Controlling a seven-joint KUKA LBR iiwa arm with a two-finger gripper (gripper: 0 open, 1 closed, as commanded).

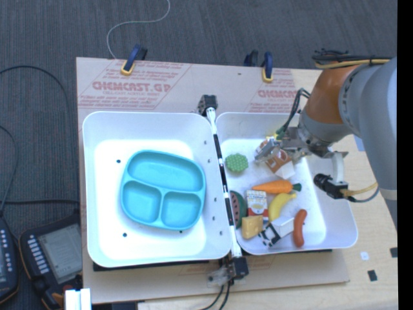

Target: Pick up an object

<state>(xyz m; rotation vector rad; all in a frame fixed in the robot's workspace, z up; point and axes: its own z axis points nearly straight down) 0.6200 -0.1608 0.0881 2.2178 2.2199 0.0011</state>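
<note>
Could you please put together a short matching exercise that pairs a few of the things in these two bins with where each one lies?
Things:
1. blue divided plate
2. green round toy
3. red sausage
4. carrot

Places:
A. near the front right corner of the right bin
B. in the middle of the right bin, above the banana
C. in the left bin
D. in the right bin, close to the divider between the bins

Pairs: 1-C, 2-D, 3-A, 4-B
</note>
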